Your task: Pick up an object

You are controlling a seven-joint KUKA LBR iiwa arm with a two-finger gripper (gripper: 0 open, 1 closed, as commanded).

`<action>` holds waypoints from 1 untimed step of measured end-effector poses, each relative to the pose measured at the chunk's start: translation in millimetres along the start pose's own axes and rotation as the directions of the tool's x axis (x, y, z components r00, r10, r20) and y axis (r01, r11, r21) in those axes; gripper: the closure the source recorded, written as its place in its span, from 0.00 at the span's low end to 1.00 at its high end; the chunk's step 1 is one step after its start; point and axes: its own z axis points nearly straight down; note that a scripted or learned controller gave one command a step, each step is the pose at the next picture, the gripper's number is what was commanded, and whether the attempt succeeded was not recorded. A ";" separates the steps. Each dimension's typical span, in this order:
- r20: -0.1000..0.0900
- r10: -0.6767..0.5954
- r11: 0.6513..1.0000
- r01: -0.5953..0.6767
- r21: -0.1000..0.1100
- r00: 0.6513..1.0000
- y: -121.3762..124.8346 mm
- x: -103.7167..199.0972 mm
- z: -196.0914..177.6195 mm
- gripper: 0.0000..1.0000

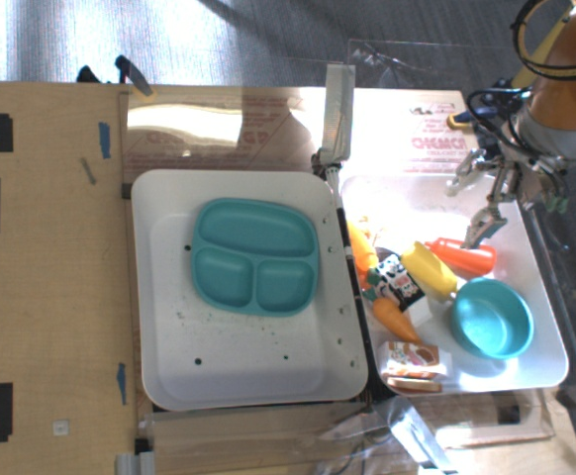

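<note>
The gripper [488, 198] hangs with its fingers spread and nothing between them, just above the red-orange toy [463, 256]; that toy lies in the right bin [550, 359], touching a yellow piece [430, 268], with the blue bowl [492, 317] just below.

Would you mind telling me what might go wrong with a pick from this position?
The toys in the right bin are crowded: the yellow piece touches the orange-red piece and the cow toy, so a grasp may nudge neighbours or catch two. The gripper hangs near the orange-red piece; closing off-centre could slip off it.
</note>
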 end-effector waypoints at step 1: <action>0.007 -0.067 0.998 0.066 0.002 0.998 -12.1 2.2 110.7 0.00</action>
